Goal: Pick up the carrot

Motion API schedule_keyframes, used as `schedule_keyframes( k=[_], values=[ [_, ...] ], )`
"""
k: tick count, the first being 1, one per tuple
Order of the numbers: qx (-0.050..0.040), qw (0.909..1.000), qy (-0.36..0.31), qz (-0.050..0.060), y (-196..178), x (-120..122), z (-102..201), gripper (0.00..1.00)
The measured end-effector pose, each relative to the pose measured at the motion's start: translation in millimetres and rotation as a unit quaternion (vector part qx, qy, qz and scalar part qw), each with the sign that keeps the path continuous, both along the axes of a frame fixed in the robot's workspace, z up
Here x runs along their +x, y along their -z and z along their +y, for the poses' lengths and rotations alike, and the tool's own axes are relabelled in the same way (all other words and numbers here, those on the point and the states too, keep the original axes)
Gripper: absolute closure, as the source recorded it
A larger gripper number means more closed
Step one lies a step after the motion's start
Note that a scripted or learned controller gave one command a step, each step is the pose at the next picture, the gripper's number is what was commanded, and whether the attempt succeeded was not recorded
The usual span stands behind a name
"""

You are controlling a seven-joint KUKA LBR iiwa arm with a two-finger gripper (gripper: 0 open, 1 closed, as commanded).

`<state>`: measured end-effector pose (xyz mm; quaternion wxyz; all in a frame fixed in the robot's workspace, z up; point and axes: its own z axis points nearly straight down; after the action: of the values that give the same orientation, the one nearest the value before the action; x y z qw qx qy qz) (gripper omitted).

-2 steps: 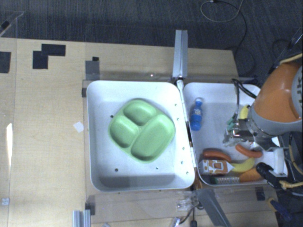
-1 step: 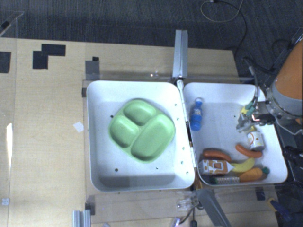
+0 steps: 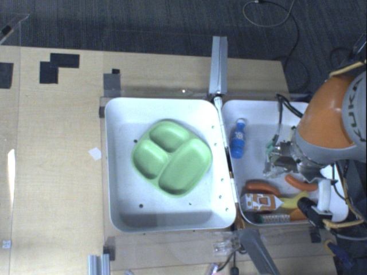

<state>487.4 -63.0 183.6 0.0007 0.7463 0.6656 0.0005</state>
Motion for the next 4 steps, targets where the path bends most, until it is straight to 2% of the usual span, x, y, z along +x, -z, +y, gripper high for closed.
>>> schedule_keyframes(
  k=[1, 2, 3, 4],
  values=[
    [-0.0001, 0.9994, -0.035, -0.002, -94, 31, 29, 1.0],
    [-0.0001, 0.9923, 0.124, -0.001, -157, 80, -14, 1.0],
    [-0.0001, 0.9756, 0.22, -0.001, -162, 97, 7, 1.0],
    [0.0003, 0.9745, 0.224, -0.002, -186, 84, 6, 1.0]
  ],
)
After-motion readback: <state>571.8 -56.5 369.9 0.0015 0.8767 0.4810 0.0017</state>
